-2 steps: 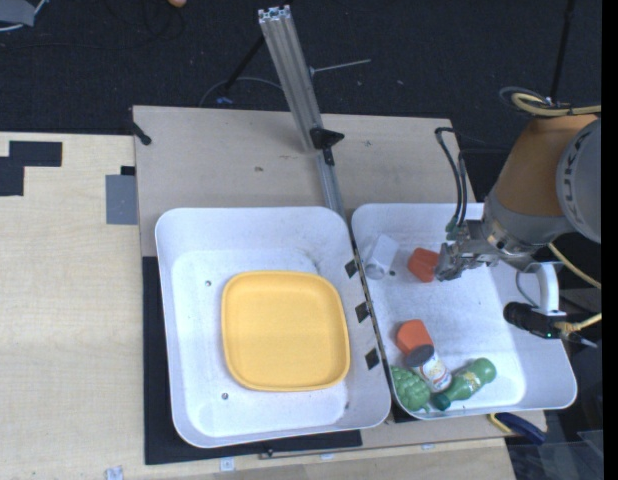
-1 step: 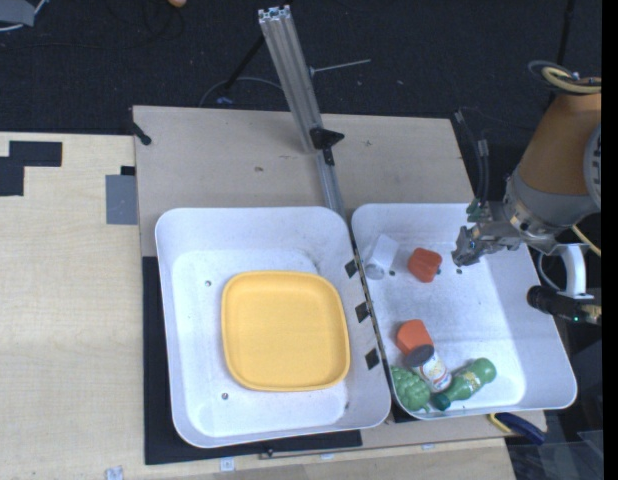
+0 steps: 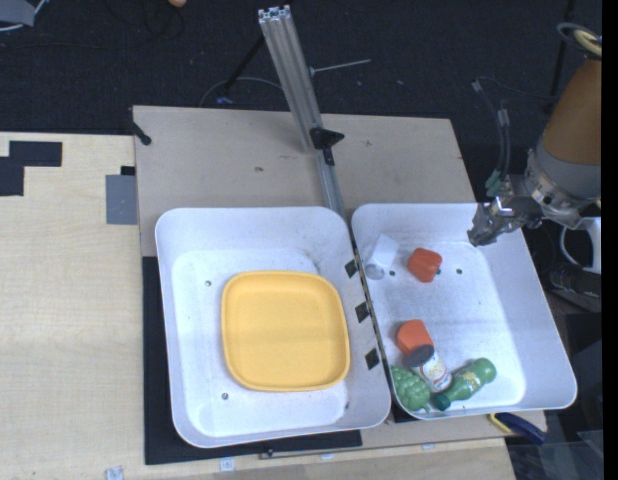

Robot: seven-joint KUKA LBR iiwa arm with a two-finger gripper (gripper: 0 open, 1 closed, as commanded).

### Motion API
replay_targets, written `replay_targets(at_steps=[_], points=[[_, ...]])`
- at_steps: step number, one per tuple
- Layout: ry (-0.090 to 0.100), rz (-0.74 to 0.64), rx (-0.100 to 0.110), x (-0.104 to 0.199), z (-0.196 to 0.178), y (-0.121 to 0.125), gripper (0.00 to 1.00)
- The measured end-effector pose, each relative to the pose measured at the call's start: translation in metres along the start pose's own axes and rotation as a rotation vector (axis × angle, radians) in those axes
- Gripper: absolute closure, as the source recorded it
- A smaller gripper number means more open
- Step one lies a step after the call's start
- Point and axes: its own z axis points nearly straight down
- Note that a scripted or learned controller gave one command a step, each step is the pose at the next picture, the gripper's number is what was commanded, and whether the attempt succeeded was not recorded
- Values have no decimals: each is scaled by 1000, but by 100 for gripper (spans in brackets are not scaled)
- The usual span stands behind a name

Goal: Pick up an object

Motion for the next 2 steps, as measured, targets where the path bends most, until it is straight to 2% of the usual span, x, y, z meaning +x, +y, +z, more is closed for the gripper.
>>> replay_targets(at_steps=[1,2], points=[[0,1,3,-1,-25,0,100],[2,-3,6,52,-8,-5,100]])
